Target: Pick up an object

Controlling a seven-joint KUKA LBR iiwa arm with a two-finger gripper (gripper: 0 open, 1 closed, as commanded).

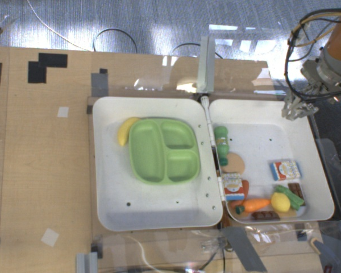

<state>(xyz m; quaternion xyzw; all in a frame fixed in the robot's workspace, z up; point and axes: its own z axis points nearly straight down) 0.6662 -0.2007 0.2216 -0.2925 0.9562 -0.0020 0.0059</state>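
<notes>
The arm reaches in from the right, its tool (pixel 298 108) poised over the right bin's (pixel 256 138) top-right corner; I cannot tell its state. Toy foods, among them a lemon (pixel 280 202), cluster along the bin's lower edge.

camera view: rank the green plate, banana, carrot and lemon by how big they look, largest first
1. green plate
2. banana, partly hidden by the plate
3. carrot
4. lemon
Carrot and lemon look close.
</notes>
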